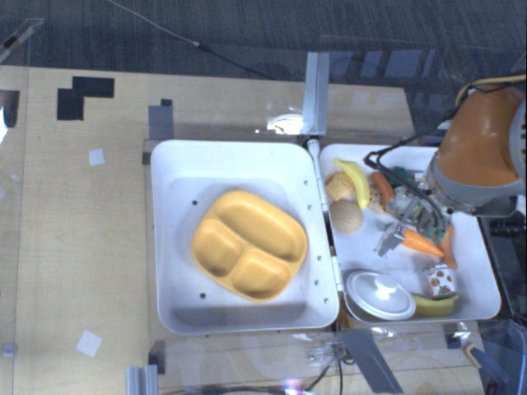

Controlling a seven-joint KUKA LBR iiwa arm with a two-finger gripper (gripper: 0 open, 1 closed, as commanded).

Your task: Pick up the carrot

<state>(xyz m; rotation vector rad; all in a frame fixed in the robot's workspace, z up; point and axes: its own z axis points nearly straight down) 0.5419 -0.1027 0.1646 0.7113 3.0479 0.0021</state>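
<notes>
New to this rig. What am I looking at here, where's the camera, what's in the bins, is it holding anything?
One fixed camera looks down at a slant on a wooden bench with two shallow white bins. The grey and orange robot arm reaches in from the right. Its gripper is low in the right bin, right at the carrot, which it is meant to pick up. Whether it has a grip is unclear.

The left bin holds a yellow divided tray. The right bin also holds a banana, two brownish round items, a white lidded bowl, a small patterned cup and a second banana.
</notes>
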